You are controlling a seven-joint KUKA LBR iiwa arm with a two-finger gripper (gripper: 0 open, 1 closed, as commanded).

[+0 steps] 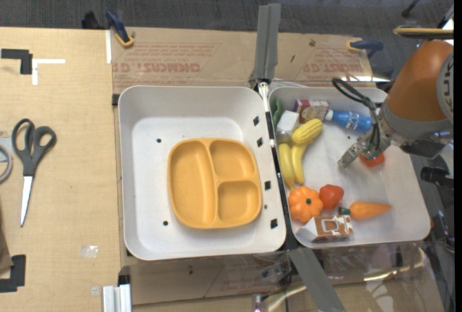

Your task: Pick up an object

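Gripper (359, 154) near right bin's (404, 231) right edge, fingers look spread, touching tomato (373, 158); round, prob rolls off = empty close.

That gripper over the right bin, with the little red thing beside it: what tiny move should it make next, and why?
Probably a slight shift toward the small red object, then a short descent. The gripper sits low in the right bin with that object at its side, not between its fingers, while the carrot and tomato lie farther off.

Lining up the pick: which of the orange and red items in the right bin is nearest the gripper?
The small red item right beside the gripper; the pumpkin, tomato and carrot lie lower.
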